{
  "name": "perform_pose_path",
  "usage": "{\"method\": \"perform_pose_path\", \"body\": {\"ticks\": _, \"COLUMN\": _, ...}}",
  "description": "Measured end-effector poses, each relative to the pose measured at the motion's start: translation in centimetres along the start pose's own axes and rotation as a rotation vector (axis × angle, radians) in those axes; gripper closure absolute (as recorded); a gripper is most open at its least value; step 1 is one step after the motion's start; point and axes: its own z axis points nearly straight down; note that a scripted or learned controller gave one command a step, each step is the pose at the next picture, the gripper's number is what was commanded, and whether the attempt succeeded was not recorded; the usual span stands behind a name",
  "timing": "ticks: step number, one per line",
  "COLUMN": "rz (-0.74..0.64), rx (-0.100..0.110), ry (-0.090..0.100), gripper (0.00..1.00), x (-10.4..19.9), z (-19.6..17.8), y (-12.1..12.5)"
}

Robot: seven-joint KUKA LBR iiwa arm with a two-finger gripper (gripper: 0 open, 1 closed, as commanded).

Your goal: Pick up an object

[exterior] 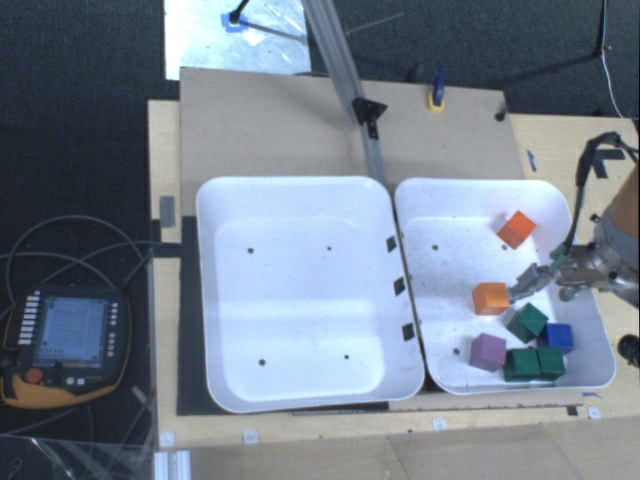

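Camera view: gripper low over right bin, blocks clustered below.
Finger state cannot be told. Fingertips just beside orange cube, at its 3 o'clock. Second orange cube at 12. Green blocks, blue cube, purple cube toward 5 o'clock. Left bin adjoining.

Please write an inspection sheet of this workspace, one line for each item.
Surface: bench with left bin and right bin side by side.
Job's things: in the right bin, two orange blocks, a purple block, a blue block, green blocks.
Clutter: blue clamp at the bench's far edge.
Grippers: gripper beside the lower orange block; jaws unclear.
Cables: black cables near the pendant.
Surroundings: teach pendant on dark floor, tripod leg.
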Motion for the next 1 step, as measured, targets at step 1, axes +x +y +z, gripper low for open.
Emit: {"method": "perform_pose_path", "body": {"ticks": 1, "rz": 0.001, "rx": -0.001, "ry": 0.000, "gripper": 0.00, "x": 0.00, "z": -0.02, "y": 0.01}}
